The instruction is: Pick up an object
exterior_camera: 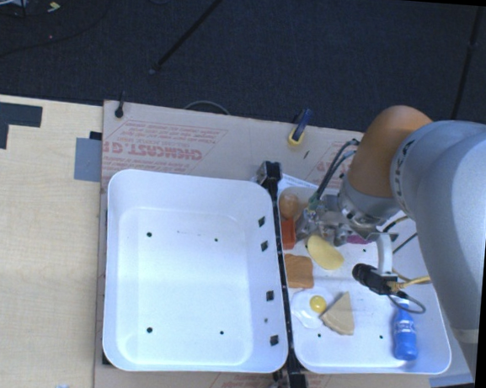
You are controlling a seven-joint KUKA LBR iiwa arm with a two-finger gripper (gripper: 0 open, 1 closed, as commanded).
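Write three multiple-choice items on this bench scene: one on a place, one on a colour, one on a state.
1. Where do the toy foods lie?
A. left bin
B. right bin
C. on the cardboard

2. What colour is the bottle?
A. blue
B. green
C. red

3. How does the bottle lie?
A. upright
B. on its side
C. stacked on the wedge

Answers:
1 B, the wedge, the fried egg and the rest lie in the bin under the arm.
2 A, its body is blue.
3 B, it lies flat near the bin's right wall.
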